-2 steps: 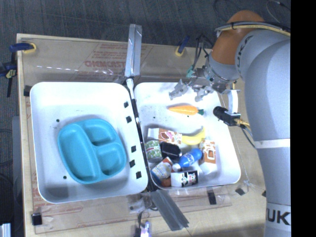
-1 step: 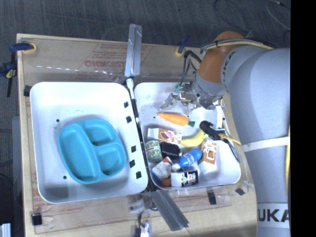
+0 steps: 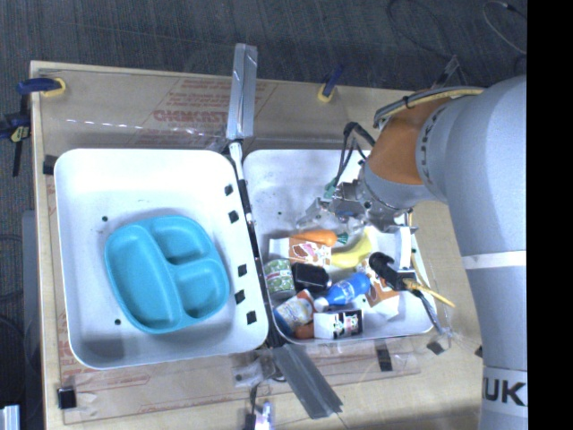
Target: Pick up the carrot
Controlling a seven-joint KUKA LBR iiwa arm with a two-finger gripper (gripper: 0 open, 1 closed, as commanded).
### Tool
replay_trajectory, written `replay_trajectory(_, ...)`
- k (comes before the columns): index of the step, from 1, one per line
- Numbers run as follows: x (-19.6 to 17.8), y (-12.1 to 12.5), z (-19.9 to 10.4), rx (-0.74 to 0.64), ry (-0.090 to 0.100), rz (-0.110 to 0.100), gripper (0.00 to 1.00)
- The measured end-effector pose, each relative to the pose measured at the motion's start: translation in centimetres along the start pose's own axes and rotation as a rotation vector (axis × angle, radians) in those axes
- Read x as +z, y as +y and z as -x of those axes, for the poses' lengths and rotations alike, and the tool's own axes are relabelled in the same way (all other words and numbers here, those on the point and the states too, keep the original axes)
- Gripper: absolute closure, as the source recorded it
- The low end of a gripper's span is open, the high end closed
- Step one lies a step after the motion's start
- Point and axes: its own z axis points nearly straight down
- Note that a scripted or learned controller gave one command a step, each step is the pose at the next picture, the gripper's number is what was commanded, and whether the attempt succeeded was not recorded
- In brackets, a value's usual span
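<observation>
From the camera view, the hand (image 3: 345, 206) is seen lowered into the right bin (image 3: 269, 177) just above the carrot (image 3: 315, 236) (its grip cannot be made out), while a blue tray (image 3: 166, 271) is seen in the left bin (image 3: 81, 186)

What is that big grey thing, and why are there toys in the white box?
The big grey thing is a robot arm with an orange band. A camera above the bench looks down on it. At its tip is a gripper, like two fingers, low over the right bin. That bin holds a pile of toy food and small packets, with an orange piece, maybe the carrot, just below the gripper. The left bin holds a blue divided tray. I can't see anything held.
</observation>
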Motion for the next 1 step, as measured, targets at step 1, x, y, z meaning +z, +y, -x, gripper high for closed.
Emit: replay_trajectory(1,-1.03,0.05,0.04,-0.005,-0.002,0.000,1.00)
